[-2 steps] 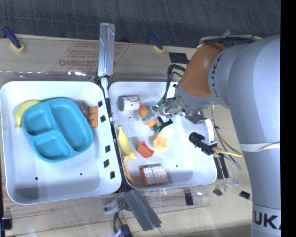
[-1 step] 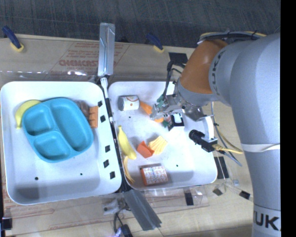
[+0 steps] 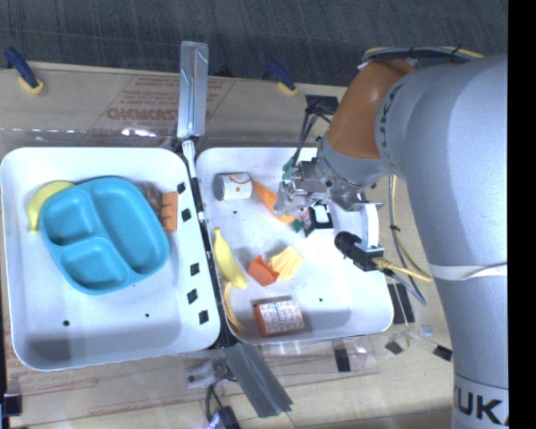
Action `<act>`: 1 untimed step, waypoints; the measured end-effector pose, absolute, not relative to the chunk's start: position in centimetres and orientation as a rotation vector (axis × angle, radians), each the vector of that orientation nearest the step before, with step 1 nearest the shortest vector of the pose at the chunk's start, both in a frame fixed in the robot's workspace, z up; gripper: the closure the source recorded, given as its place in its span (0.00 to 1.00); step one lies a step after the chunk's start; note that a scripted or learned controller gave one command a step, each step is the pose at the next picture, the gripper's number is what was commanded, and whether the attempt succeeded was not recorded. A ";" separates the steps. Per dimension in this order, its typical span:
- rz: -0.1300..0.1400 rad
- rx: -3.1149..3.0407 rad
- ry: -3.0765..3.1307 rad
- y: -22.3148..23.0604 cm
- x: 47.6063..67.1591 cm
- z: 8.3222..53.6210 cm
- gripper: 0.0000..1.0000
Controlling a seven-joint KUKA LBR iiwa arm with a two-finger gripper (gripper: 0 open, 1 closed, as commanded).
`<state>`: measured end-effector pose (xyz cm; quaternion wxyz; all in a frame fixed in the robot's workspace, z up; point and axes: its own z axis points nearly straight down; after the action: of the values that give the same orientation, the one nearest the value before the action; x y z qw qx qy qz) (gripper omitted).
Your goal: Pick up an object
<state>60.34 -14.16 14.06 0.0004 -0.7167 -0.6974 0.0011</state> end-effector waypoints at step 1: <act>0.003 -2.250 -2.190 -14.1 60.3 14.0 0.00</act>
<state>60.33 -14.14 14.03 0.0008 -0.7167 -0.6974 0.0010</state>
